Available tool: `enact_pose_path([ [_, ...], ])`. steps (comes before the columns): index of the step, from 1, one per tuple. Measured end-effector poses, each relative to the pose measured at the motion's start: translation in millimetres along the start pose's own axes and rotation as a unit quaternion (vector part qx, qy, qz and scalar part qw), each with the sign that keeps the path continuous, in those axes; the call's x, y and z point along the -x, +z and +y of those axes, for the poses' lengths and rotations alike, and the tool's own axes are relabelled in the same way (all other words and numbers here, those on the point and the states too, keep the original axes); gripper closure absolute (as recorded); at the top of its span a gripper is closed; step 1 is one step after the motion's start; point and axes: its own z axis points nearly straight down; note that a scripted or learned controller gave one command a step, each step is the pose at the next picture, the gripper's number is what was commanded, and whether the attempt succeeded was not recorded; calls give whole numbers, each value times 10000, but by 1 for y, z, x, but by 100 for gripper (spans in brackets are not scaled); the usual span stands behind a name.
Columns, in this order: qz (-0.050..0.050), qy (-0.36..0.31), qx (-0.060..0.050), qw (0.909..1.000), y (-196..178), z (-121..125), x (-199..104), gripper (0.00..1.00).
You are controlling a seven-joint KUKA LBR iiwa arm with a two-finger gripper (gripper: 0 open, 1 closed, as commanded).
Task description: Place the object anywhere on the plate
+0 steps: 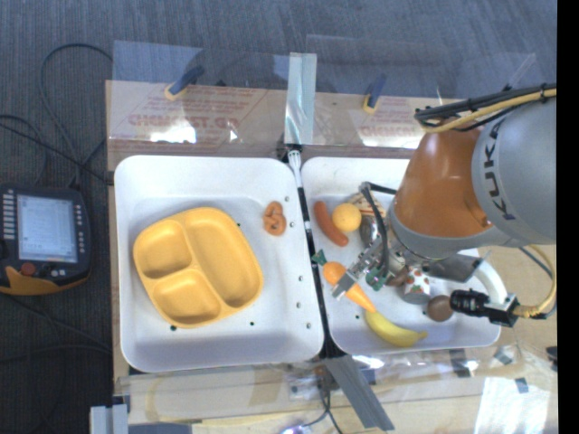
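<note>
Off to the side of the desk
A teach pendant (43, 238) lies on the grey carpet (271, 12), left of the desk, a black cable (63, 70) looping above it.

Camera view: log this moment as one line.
gripper low in right bin | plate in left bin | banana, carrot nearby

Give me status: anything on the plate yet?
Done: nothing. The yellow plate in the left bin carries no item; a small orange piece lies beside it, off the plate. In hand: the gripper is low in the right bin over the carrot and banana; grasp unclear. Left: pick, carry, place.
</note>
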Motion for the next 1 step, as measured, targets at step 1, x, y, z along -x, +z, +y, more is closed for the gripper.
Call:
enact_pose_path([
  [1,-12,-69,35,10000,-59,60,-29,100],
])
